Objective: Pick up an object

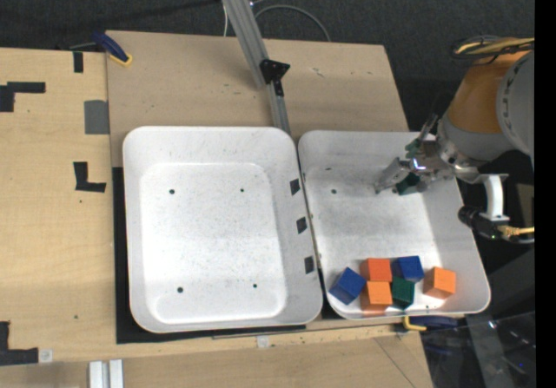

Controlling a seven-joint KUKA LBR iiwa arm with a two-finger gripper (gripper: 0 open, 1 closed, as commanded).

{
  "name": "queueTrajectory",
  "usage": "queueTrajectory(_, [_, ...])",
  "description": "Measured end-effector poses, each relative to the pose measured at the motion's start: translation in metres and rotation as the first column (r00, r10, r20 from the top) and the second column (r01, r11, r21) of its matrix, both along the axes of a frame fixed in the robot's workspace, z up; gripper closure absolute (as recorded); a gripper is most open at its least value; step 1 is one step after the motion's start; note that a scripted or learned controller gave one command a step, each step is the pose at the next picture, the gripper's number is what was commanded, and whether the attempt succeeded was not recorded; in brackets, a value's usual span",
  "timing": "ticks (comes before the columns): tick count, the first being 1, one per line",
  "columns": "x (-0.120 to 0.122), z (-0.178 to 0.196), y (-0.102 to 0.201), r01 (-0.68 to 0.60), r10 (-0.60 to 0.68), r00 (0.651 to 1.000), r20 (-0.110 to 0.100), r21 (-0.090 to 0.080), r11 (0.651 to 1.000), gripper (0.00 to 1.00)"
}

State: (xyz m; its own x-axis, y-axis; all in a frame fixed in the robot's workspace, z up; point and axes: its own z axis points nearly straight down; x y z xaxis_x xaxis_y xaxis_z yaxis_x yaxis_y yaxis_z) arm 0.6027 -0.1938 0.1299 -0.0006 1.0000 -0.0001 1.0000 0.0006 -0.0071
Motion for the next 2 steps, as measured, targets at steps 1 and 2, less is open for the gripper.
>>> queueTrajectory(1, [0.0058, -0.0121, -0.0025, 0.000, 0.000, 1.000, 0.025, -0.009, 1.000, 0.00])
queueTrajectory(2, [0.0050, -0.0049, -0.0023, -0.001, 0.001, 1.000, 0.022, -0.009, 1.000, 1.00])
